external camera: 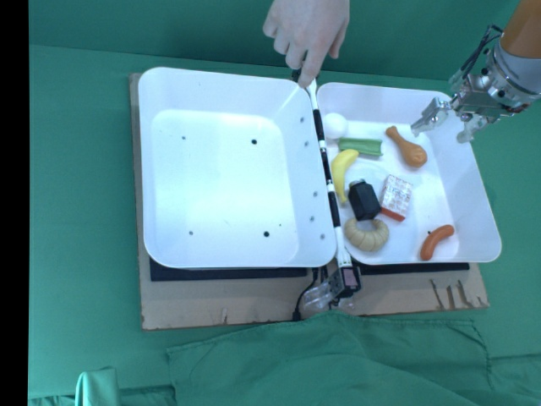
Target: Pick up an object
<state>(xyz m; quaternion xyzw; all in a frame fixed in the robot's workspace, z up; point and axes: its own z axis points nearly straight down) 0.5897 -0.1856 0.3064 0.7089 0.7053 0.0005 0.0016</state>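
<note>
The gripper hangs with jaws spread and empty above the right bin's far corner, near the drumstick, so the approach is in hand and next calls for descent and closing

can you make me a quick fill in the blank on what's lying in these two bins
1. The yellow banana lies in the ____ bin, near the divider between the bins.
2. The sausage lies near that bin's front ____ corner.
3. The drumstick lies to the ____ of the green vegetable.
4. A person's hand reaches in from the ____ edge of the view.

Missing words: right; right; right; top
</note>
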